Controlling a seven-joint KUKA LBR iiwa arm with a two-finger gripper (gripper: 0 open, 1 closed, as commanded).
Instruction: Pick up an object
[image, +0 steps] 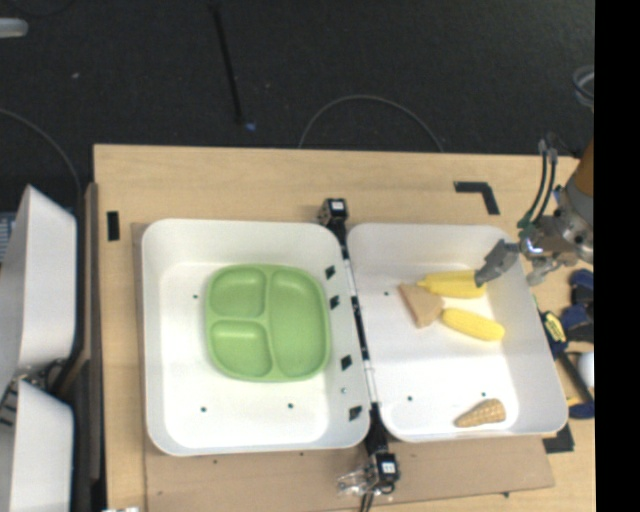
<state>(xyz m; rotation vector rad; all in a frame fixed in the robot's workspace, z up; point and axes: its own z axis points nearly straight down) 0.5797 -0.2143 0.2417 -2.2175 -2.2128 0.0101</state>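
The right bin (520, 400) holds two yellow corn-like pieces, one (452, 286) near the top and one (473, 324) just below it. A tan wedge (420, 304) lies against their left ends. A tan cone (481, 413) rests near the bin's front edge. My gripper (491, 268) reaches in from the right, its tip just above the right end of the upper yellow piece. Nothing is seen held in it.
The left bin (170, 400) carries a green divided plate (268, 322) in its middle. A ridge with black clips (352, 330) separates the two bins. Blue and yellow items (570, 320) lie on the bench past the right bin's edge.
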